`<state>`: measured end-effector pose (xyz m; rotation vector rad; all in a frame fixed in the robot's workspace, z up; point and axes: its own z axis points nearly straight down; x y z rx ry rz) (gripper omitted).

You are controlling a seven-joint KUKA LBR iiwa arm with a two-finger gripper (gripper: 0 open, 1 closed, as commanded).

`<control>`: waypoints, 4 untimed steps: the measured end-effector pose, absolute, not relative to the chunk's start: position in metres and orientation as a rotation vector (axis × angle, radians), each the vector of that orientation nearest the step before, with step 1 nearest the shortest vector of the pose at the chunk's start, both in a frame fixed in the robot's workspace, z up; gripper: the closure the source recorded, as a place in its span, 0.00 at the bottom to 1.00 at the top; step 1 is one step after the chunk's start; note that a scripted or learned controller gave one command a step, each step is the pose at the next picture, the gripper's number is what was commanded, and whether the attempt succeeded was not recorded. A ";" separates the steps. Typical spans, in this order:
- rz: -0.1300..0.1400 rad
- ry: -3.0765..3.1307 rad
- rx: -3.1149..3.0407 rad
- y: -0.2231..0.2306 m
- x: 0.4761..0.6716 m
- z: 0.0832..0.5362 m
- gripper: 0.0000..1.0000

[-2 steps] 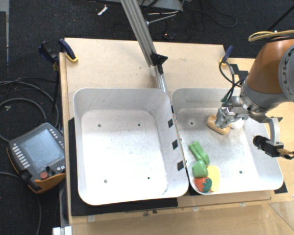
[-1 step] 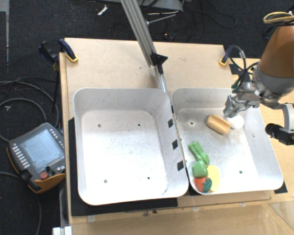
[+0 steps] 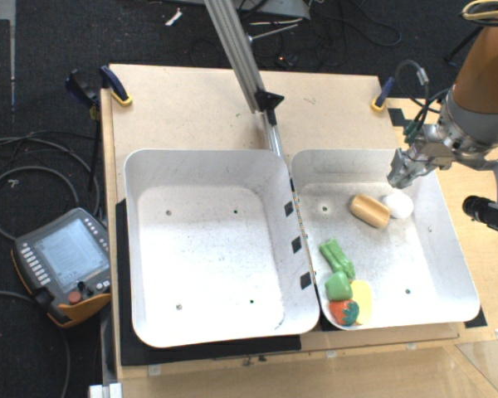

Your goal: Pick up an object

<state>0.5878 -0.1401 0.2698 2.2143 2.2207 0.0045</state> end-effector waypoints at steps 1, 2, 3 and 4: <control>0.000 2.231 2.214 -0.089 0.597 0.253 1.00; 0.004 2.230 2.211 -0.036 0.611 0.258 1.00; 0.004 2.230 2.212 0.018 0.624 0.260 1.00; -0.002 2.232 2.215 0.072 0.623 0.241 1.00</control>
